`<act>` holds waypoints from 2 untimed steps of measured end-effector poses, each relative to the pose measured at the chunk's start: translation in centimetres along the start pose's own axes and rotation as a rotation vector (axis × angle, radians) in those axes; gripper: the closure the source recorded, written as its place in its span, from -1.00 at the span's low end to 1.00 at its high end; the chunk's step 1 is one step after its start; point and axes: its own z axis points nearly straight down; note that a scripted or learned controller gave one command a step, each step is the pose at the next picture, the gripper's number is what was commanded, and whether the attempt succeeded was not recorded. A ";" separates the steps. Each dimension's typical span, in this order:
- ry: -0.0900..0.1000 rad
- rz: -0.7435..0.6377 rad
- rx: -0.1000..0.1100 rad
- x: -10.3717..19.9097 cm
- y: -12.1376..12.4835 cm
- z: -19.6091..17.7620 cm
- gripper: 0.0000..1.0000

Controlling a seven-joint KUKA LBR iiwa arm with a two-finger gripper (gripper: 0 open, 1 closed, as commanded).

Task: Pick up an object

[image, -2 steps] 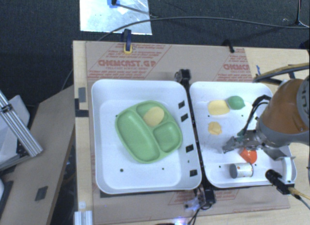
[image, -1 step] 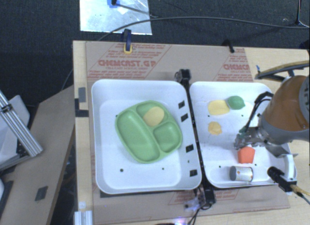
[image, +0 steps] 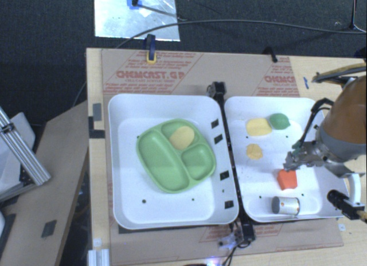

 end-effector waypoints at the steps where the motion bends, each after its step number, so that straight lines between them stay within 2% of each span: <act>1: -0.001 -0.001 -0.003 0.0 0.6 -6.4 1.00; 2: -0.001 -0.002 -0.003 0.0 0.8 -11.2 1.00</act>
